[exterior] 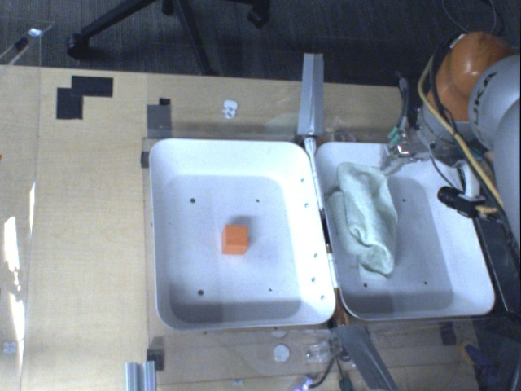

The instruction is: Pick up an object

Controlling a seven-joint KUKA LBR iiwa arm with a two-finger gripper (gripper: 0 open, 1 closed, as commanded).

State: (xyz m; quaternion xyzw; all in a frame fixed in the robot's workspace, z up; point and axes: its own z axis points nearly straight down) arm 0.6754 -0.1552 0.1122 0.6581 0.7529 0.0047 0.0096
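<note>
Cloth (pixel 365 217): pale green, crumpled, lying in the right bin (pixel 440 296) along its left side, near the dividing wall; the likeliest thing to pick.
Claw (pixel 396 150): at the right bin's upper edge, just beside the cloth's top end; whether it is wide or narrow I cannot tell, and nothing shows in it.
Step in hand: judged to be the approach to the cloth.
Doing it well: come down on a raised fold toward the cloth's upper end, not on a flat thin margin, and keep off the bin wall.
Left bin (pixel 175 296): holds 1 orange cube (pixel 235 239), near the middle.
Counter (pixel 81 218): carries both bins side by side.
</note>
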